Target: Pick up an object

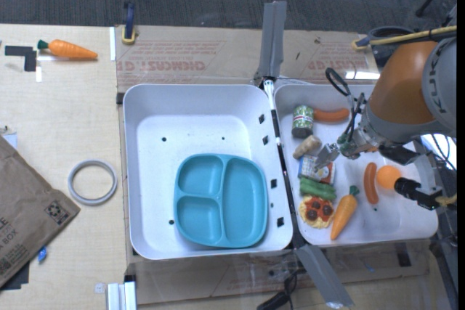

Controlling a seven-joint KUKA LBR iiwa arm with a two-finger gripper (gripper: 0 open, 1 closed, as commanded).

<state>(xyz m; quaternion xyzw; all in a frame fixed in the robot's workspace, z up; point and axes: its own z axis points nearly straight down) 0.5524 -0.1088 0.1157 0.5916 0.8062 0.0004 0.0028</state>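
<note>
The right bin (385, 225) holds several toy foods. A green can (303, 120) and an orange sausage (331, 114) lie at the back. A beige piece (306, 147), a printed packet (317, 169), a green vegetable (317, 189), a pizza slice (314, 211) and a carrot (344, 211) run down the left side. A red sausage (370, 181) and an orange fruit (388, 176) lie to the right. My gripper (333, 153) hangs low over the bin, just above and right of the packet, beside the beige piece. Nothing is visibly held.
The left bin (145, 178) holds a blue divided plate (221, 200). Outside the bins, on the bench's left, lie a tape ring (92, 181), a toy carrot (69, 49) and a cardboard box (25, 210). The arm's grey body (407, 94) covers the right bin's far right corner.
</note>
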